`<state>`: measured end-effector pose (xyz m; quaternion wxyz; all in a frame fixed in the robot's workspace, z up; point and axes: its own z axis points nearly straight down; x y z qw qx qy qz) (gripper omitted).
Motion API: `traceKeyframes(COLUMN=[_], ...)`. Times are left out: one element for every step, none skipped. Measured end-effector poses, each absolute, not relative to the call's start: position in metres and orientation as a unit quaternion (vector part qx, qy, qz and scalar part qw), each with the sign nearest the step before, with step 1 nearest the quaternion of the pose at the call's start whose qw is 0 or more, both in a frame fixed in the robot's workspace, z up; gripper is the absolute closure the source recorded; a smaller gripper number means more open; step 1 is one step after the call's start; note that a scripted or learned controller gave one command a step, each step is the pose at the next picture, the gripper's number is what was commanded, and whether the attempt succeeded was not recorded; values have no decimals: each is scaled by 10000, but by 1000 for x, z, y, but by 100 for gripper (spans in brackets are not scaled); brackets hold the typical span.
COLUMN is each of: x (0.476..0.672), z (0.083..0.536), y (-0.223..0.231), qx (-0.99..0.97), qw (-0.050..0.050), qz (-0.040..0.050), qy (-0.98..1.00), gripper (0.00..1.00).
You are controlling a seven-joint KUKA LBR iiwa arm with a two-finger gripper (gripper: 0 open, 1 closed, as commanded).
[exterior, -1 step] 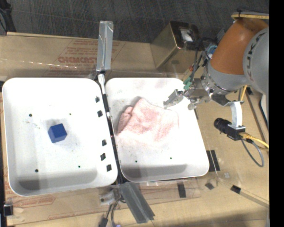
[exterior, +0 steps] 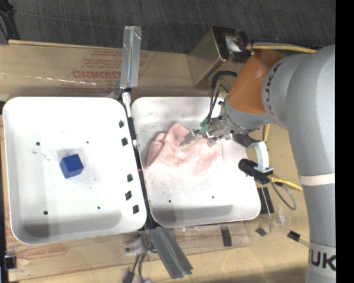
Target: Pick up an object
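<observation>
Pink cloth (exterior: 180, 149) lies crumpled in the right-hand bin (exterior: 165, 208), spread from beside the divider between the bins (exterior: 130, 140) toward the bin's middle, its long axis running slantwise from lower left to upper right. The gripper (exterior: 199, 132) sits directly over the cloth's upper right edge, low and seemingly touching the fabric. Whether it is parted or clamped cannot be told from this view, nor whether any fabric is caught. A blue cube (exterior: 72, 165) rests in the left-hand bin (exterior: 23, 117), well apart across the divider. Most of the cloth lies below and left of the gripper, so a grasp would probably be straight down.
</observation>
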<state>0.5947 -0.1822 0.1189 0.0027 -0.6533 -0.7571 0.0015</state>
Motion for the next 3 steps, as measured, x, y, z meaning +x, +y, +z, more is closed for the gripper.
traceKeyframes(x=[658,571,547], z=[92,92,91], y=[-207,-196,-115], qx=[-6285,-5496,-4993], qw=[9,12,16], qz=[5,3,4], qy=[-7778,-8354,-8664], gripper=[0,0,0])
